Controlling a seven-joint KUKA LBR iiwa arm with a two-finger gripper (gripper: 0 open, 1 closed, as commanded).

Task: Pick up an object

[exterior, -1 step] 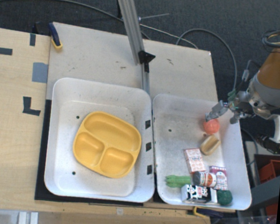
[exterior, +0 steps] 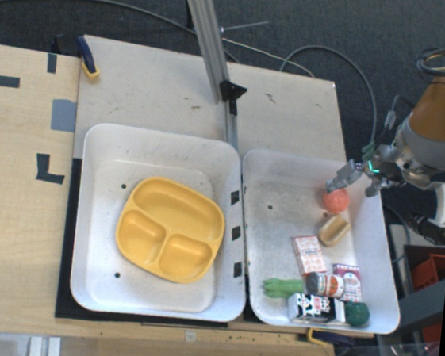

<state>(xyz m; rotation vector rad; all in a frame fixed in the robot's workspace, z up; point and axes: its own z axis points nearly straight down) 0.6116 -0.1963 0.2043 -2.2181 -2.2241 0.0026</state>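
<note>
A pale bench (exterior: 177, 88) over dark carpet carries two shallow white bins side by side. The left white bin (exterior: 90, 222) holds a yellow plastic divided tray (exterior: 170, 229). The right white bin (exterior: 285, 188) holds a clutter along its right and lower side: a small round orange-red ball (exterior: 336, 200), a tan bread-roll-shaped toy (exterior: 333, 229) just below it, a flat pink-and-white packet (exterior: 309, 254), a small dark-banded can (exterior: 324, 284), a green leafy plastic toy (exterior: 283, 287), a black-and-white patterned box (exterior: 313, 306) and a dark green round toy (exterior: 357, 313).

At the frame's right, the grey arm with its orange band (exterior: 438, 110) reaches in, its end effector (exterior: 348, 180) poised just above the ball at the bin's upper right. Whether the end effector is open or closed cannot be told at this size, and nothing is visibly held.

The ball, the likeliest target, may roll away under an off-centre squeeze, and the roll sits near enough to be nudged; the bin wall beside it leaves little room.
</note>
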